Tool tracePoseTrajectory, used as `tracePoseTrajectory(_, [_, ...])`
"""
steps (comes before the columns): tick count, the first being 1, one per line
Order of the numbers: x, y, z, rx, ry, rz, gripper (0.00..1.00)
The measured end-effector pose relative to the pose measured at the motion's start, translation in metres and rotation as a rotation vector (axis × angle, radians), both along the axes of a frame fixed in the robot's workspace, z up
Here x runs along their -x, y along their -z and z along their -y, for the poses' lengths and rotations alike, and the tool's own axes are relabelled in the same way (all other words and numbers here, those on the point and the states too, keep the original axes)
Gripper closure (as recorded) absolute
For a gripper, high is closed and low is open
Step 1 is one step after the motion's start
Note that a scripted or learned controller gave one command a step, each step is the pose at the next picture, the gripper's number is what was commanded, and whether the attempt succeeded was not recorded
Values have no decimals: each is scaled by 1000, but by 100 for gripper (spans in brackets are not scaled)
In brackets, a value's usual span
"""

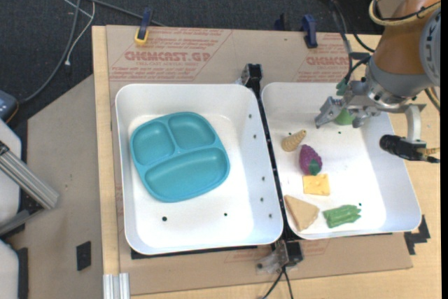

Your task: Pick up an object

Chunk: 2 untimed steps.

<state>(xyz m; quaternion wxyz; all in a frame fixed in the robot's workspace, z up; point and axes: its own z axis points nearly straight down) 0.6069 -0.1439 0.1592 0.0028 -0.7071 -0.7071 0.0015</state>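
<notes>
My gripper (343,115) hangs over the back part of the right bin (392,178), its two grey fingers (325,112) spread apart and open. A small green patch (344,117) shows between them; I cannot tell what it is. In the bin, to the gripper's front left, lie a tan ridged piece (294,140), a purple toy with a green tip (310,159), a yellow square block (316,184), a tan wedge (301,212) and a green toy (341,215). None of these touches the gripper.
The left bin (140,220) holds a teal divided plate (180,155). A black clamp (252,73) sits where the bins meet at the back. A black part (402,145) juts over the right bin's right rim. Cardboard lies under both bins.
</notes>
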Motion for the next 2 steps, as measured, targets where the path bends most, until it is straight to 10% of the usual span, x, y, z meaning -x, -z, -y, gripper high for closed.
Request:
tracePoseTrajectory(1, [3,62,-4,-1,0,1,0])
tracePoseTrajectory(2, [1,47,-4,1,1,7,100])
